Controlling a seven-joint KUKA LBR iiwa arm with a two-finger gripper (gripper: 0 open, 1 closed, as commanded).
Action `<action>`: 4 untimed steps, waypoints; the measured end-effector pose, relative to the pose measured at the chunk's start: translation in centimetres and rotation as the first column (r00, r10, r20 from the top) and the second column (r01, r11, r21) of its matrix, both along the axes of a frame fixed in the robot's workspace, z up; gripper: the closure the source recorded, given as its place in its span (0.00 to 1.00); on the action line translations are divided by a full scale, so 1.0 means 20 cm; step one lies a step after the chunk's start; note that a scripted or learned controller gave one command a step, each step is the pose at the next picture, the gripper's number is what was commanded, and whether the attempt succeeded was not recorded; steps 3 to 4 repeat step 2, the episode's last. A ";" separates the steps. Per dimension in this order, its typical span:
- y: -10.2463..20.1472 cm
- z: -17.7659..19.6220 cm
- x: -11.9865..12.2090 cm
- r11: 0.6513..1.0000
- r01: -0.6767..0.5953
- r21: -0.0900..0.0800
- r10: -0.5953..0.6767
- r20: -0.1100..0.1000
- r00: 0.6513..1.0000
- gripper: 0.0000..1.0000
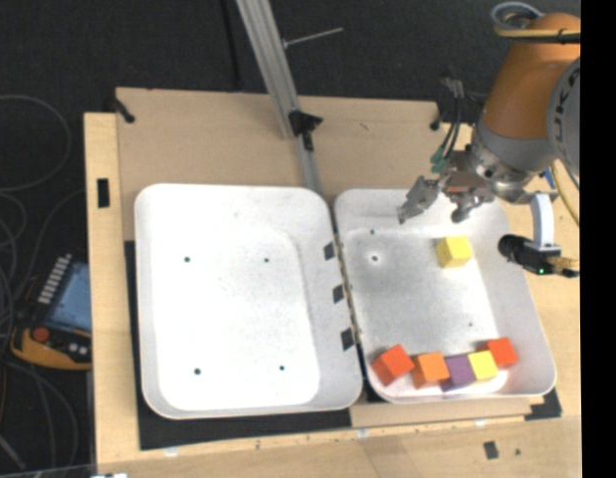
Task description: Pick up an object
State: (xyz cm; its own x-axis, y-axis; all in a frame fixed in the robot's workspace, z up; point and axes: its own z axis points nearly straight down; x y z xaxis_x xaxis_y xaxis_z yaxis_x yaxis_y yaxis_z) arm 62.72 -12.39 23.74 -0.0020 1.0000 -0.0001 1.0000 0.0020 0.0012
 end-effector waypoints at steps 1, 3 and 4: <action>-0.29 0.39 -0.08 1.000 0.006 -0.006 -0.006 0.008 1.000 0.00; -0.43 -0.42 -0.03 1.000 0.004 -0.001 -0.004 -0.007 1.000 0.00; -0.43 -0.42 -0.03 1.000 0.004 -0.001 -0.004 -0.007 1.000 0.00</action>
